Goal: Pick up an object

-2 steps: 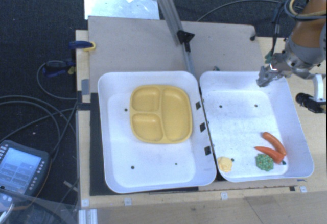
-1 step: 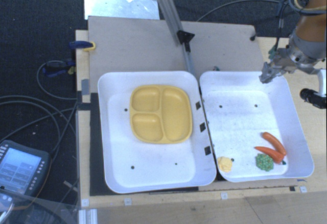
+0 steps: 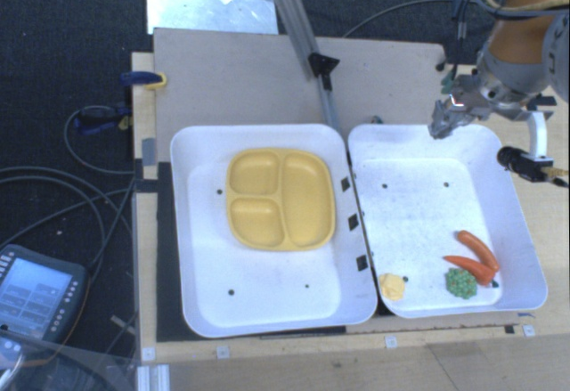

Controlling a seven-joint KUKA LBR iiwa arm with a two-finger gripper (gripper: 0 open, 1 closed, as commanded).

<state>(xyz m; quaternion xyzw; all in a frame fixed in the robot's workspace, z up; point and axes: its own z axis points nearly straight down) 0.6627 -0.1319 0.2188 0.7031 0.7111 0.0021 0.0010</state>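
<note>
Plastic made up most of the scene: two shallow white bins with rounded corners sat side by side on a pale board bench. The gripper (image 3: 443,126) hung over the far rim of the right bin (image 3: 427,202); whether it was parted or closed could not be told. Well below it, near that bin's front edge, lay two smooth orange carrot-shaped pieces (image 3: 476,256), touching a knobbly green broccoli piece (image 3: 460,283), with a small yellow lump (image 3: 391,286) to their left. Lower left of the gripper, a glossy yellow three-compartment plate (image 3: 279,199) rested in the left bin (image 3: 205,291). Dark carpet surrounded the bench.
</note>
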